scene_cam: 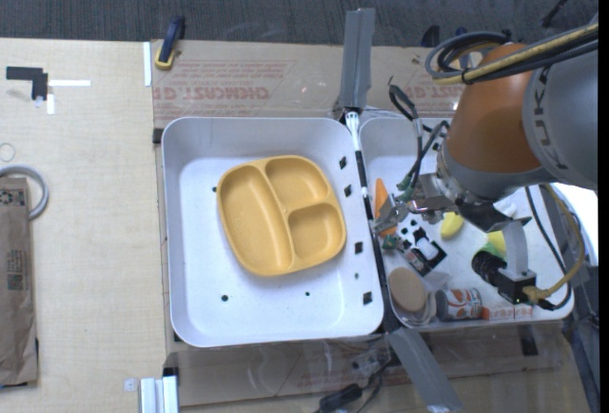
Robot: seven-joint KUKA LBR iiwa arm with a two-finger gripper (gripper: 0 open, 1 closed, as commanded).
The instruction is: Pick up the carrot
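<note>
The gripper (392,217) hangs low in the right bin (373,137), at the carrot's (381,194) six o'clock, evidently positioned for a grasp. Whether the fingers are apart or together, I cannot tell. The carrot lies against the bin's left wall. At nine o'clock, the left bin (181,211) carries a yellow divided plate (282,213). The counter (76,211) is pale wood.

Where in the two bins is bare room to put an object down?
Free: left bin floor around the yellow plate, mostly below it. Crowded: right bin, where the tool hangs by the carrot among a can and other items.
</note>
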